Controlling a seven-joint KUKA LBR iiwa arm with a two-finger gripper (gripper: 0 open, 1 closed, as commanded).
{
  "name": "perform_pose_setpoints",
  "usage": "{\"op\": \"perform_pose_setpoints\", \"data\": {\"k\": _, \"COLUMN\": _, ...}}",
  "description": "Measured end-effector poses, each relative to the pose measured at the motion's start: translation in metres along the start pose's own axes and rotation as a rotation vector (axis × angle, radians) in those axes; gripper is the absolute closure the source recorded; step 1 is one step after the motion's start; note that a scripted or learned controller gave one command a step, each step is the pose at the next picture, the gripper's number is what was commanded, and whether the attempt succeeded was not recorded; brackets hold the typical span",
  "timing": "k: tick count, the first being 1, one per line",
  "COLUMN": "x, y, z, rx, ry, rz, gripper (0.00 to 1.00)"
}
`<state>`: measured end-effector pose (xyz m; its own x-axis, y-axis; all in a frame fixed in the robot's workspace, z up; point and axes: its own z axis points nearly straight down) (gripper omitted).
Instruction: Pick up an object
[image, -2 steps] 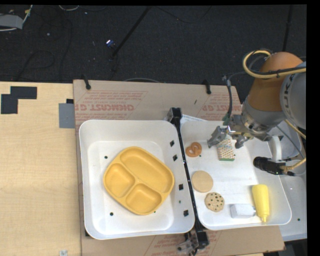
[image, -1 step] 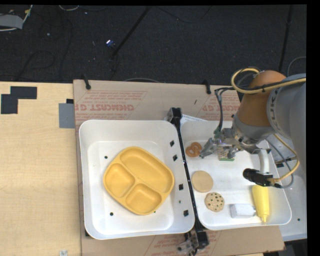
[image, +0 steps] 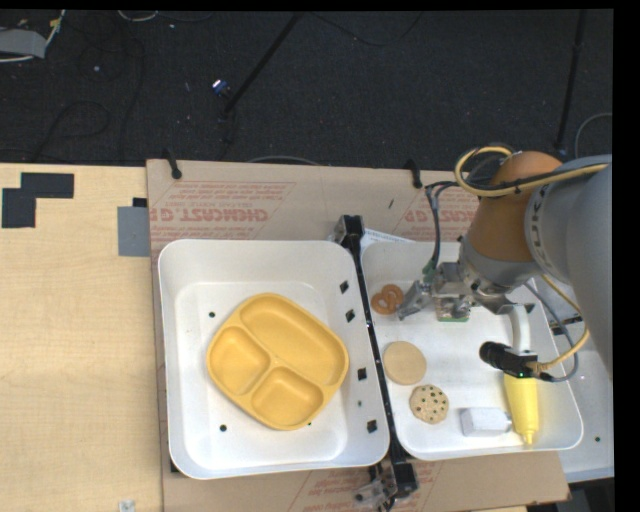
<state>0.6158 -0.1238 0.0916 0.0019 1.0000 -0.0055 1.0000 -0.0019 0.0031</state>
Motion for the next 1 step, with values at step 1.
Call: {"op": "perform_pose_setpoints", "data": {"k": 1, "x": -0.0019, "y": 0.0015, "z": -0.0128, "rx": -0.006, "ry": -0.003, "rz": 0.003, "gripper": 1.00}}
